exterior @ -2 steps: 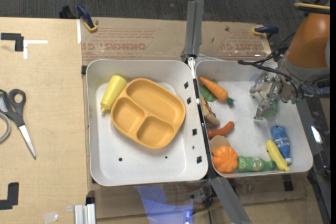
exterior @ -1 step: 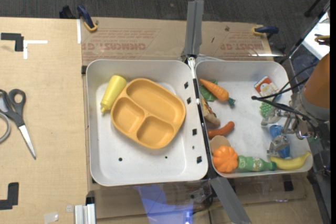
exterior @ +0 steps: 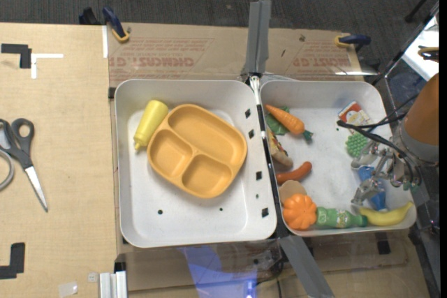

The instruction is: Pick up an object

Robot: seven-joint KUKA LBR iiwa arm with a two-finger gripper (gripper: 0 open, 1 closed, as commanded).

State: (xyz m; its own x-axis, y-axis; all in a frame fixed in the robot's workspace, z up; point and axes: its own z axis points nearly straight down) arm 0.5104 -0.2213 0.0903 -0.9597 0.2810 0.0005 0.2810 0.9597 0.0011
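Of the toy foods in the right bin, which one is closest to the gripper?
The yellow banana, lying along the bin's near right corner just below the gripper; the carrot, sausage and pumpkin sit farther left.

Scissors [exterior: 24,157] lie on the bench [exterior: 56,220], perhaps beside a black marker [exterior: 17,52]

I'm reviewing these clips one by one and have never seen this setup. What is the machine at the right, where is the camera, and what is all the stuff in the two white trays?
One fixed camera looks down at a slant on a bench. The arm, grey with an orange band, reaches in from the right; its gripper sits low over the right bin, among the toys.

That bin holds toy food: a carrot, a sausage, a small pumpkin, a banana and a green bumpy piece.

The left bin holds a divided orange plate and a yellow bottle touching it. Scissors lie on the bench at left.

I cannot make out anything held.
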